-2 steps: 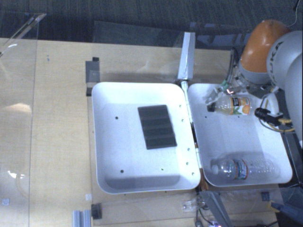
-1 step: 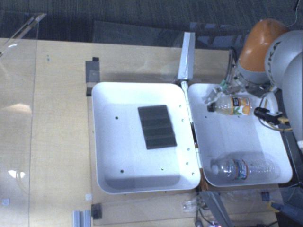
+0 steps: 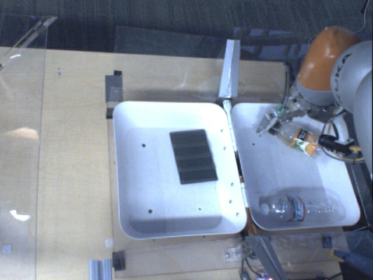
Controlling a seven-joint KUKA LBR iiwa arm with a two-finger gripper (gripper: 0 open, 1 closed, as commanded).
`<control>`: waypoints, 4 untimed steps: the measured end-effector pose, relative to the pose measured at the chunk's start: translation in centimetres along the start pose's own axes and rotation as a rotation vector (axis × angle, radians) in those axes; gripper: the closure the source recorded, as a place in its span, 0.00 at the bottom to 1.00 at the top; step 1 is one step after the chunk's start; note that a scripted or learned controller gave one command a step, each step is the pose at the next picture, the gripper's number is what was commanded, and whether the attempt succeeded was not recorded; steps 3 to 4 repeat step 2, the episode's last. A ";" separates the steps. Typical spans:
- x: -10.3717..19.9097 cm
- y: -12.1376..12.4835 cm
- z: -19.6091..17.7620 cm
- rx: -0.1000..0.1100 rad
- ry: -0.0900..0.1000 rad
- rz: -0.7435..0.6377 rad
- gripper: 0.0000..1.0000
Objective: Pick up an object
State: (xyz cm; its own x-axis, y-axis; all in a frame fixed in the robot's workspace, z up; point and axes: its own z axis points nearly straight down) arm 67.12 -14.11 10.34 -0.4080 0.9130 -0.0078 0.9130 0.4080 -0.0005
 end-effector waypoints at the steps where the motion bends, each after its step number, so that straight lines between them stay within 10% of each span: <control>1: -0.1 0.1 -0.3 -0.010 -0.011 -0.004 1.00; 2: 7.1 3.2 -8.5 -0.010 0.004 -0.032 1.00; 4: 7.1 3.2 -8.5 -0.010 0.004 -0.032 1.00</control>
